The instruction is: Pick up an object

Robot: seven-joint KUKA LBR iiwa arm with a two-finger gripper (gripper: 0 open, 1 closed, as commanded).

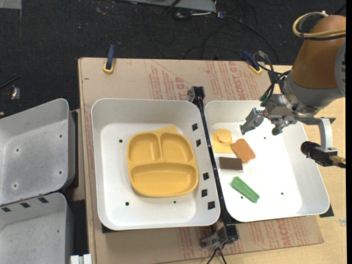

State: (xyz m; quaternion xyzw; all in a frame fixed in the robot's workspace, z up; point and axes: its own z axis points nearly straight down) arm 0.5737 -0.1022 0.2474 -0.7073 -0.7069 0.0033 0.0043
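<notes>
Risk sits mainly in how tightly the pieces crowd the left side of the right bin (308, 202): the orange piece (243, 150) lies just beside a pale yellow piece (222, 138) and touches or nearly touches the dark brown block (230, 163), so a descent aimed at any of them could, in my judgement, catch a neighbour, nudge the target aside, or close on two things at once. The divider wall between the bins is also near these pieces, and a finger landing on that side might strike it. The gripper (265, 122) hangs above the upper part of the right bin with its two fingers spread apart and nothing between them, so nothing is grasped yet. The green piece (245, 190) lies apart from the cluster, nearer the bin's front, and looks the easiest pick; its long axis runs diagonally from upper left to lower right, so the fingers would need to close across that line, not along it, or they may slide off its ends. The orange piece is slanted the same way, upper left to lower right, while the brown block lies roughly level across the view. The left bin (110, 120) holds a yellow divided plate (163, 165), well away from the arm
</notes>
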